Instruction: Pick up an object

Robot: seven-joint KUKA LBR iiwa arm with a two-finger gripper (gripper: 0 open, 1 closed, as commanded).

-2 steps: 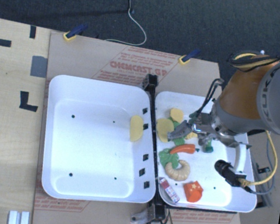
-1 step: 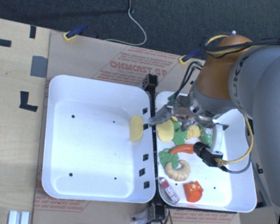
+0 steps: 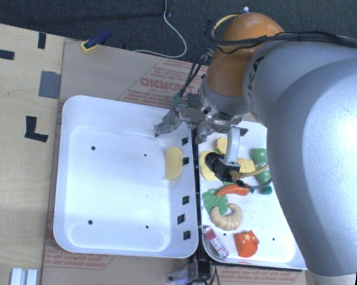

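Nearby, toys [image 3: 234,194] beside arm [image 3: 307,92].

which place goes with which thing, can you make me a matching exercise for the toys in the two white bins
Things:
1. pale yellow oblong toy
2. red blocky toy
3. tan ring-shaped toy
4. two-finger gripper

Places:
A. right bin, near its front edge
B. left bin, by its right wall
C. over the divide between the bins, at the back
D. right bin, middle, below a green and orange piece

Pairs: 1-B, 2-A, 3-D, 4-C
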